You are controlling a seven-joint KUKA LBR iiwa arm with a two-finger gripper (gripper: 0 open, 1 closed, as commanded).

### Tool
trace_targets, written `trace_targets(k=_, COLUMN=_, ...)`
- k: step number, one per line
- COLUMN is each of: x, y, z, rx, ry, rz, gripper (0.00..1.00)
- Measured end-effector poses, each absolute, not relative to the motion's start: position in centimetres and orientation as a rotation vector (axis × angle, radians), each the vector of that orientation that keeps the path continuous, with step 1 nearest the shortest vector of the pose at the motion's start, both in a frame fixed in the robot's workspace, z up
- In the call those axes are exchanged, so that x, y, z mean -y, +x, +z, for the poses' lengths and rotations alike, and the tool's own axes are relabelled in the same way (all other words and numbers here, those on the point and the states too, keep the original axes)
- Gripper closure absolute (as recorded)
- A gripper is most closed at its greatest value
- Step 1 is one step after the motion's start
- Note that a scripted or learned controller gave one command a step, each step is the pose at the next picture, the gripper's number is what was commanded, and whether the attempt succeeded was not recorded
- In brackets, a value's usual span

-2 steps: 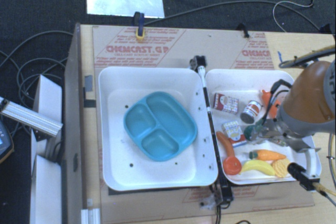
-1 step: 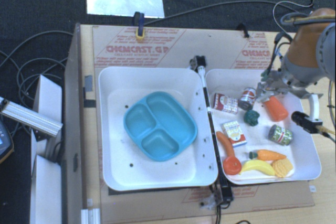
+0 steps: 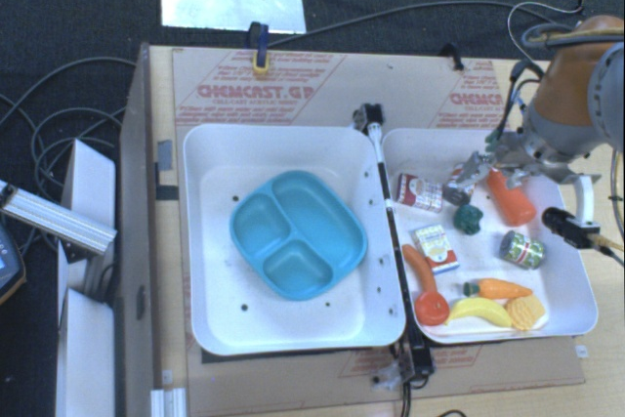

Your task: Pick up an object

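Two white bins: left bin [image 3: 210, 210], right bin [image 3: 571, 293]. One blue tray [image 3: 298, 234]. One can [image 3: 522, 250]. One banana [image 3: 481, 312]. Two cartons: [image 3: 421, 192], [image 3: 436, 246]. One carrot [image 3: 504, 288].

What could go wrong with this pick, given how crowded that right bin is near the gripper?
The gripper sits low in the right bin among close neighbours: the orange bottle, the dark green toy and the red and white carton. It could nudge one aside or catch two together. It is also near the bin's back wall, so a bump there seems possible.
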State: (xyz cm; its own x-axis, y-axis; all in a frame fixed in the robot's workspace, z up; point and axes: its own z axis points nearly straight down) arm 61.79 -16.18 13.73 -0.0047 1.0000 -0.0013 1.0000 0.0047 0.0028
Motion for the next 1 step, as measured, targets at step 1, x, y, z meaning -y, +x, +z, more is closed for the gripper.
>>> trace_targets(k=1, x=12.73, y=60.57, z=9.01, rx=-2.217, ry=2.21, rz=0.009, gripper=0.0)
